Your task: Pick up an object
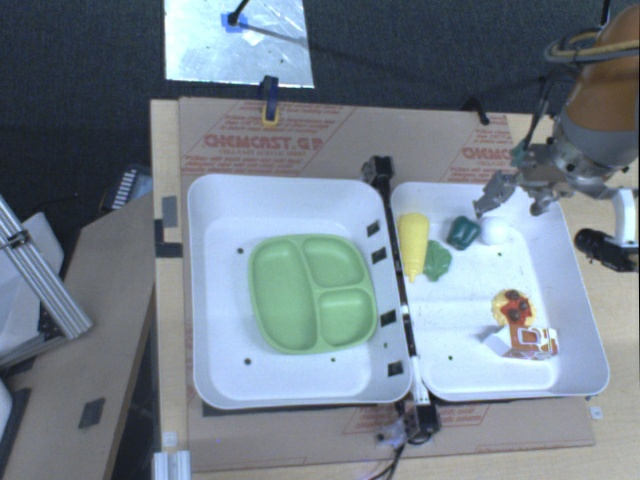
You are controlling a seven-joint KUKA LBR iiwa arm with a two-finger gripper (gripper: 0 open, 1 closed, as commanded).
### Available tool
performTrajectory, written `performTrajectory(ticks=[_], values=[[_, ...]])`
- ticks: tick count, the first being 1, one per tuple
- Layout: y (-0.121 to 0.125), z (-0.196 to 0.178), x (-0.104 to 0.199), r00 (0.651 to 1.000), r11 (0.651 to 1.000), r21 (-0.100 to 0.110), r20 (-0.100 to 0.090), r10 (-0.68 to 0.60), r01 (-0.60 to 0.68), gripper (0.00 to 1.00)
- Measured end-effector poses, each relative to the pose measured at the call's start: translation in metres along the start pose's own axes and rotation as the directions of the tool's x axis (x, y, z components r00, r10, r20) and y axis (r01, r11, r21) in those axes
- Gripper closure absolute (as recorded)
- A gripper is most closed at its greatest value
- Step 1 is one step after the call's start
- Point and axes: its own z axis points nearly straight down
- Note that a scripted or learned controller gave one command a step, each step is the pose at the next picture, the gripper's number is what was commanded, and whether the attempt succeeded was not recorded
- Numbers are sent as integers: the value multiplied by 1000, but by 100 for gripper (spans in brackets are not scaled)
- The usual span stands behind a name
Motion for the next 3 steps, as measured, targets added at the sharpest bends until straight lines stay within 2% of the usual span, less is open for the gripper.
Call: performTrajectory(ticks=[1, 2, 3], values=[[2, -6, 0, 1000, 1000, -10, 2, -2, 2, 0], [-1, 55, -5, 1000, 1000, -6, 1, 0, 0, 0], [2, 99, -10, 1000, 1000, -8, 2, 0, 0, 0]])
